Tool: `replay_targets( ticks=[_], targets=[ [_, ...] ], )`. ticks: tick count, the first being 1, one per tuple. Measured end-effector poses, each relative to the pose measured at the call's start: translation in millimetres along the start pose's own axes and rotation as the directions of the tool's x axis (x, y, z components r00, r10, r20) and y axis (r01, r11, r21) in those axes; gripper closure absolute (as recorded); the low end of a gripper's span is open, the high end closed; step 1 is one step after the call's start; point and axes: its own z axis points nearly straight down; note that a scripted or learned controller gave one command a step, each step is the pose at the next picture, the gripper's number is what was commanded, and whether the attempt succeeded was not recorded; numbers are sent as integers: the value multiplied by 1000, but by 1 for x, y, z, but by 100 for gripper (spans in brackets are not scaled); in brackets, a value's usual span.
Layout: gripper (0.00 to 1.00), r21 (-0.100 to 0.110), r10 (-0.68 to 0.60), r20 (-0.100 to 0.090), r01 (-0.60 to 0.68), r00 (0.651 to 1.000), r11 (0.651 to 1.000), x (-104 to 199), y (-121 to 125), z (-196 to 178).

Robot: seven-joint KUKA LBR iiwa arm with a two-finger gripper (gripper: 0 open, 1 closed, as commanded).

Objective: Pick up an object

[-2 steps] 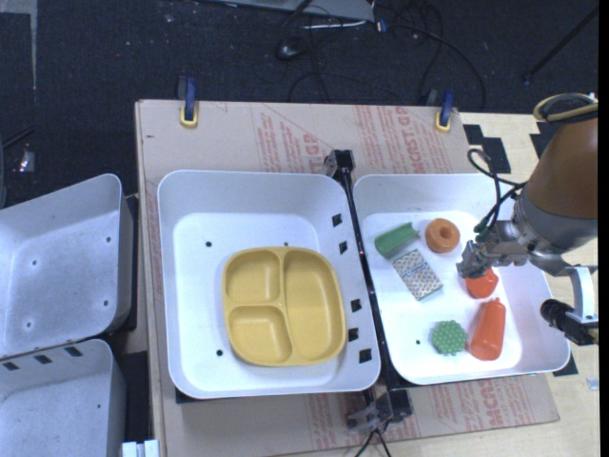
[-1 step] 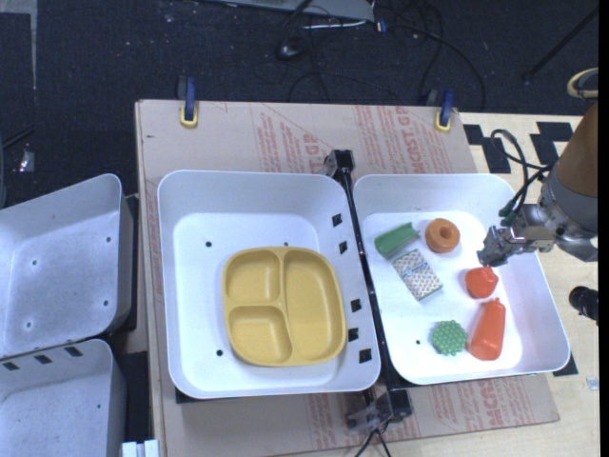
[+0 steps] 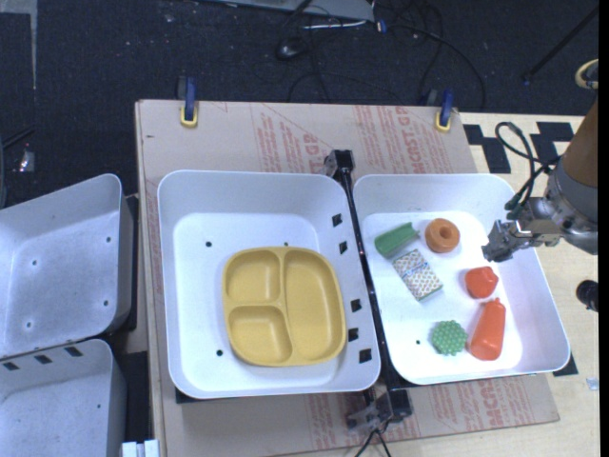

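Gripper (image 3: 499, 247) is hovering over the right bin's (image 3: 547, 298) right side, above the small red block (image 3: 481, 281); I cannot tell its state. I am seeing the orange ring (image 3: 442, 235), green block (image 3: 396, 239) and patterned packet (image 3: 418, 274) lying nearby.

A yellow 3-compartment tray (image 3: 284, 306) is sitting in the left white bin (image 3: 181, 255). The 2 bins are lying on a cardboard sheet (image 3: 285, 136) that 2 yellow clamps (image 3: 189, 112) are pinning down, while black cables (image 3: 419, 46) are trailing across the dark floor behind.
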Motion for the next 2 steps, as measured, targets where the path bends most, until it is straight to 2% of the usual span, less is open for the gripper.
replay_targets(
  ticks=[2],
  targets=[
    [100,1,-6,-2,6,1000,1000,97,38,-2]
  ],
)
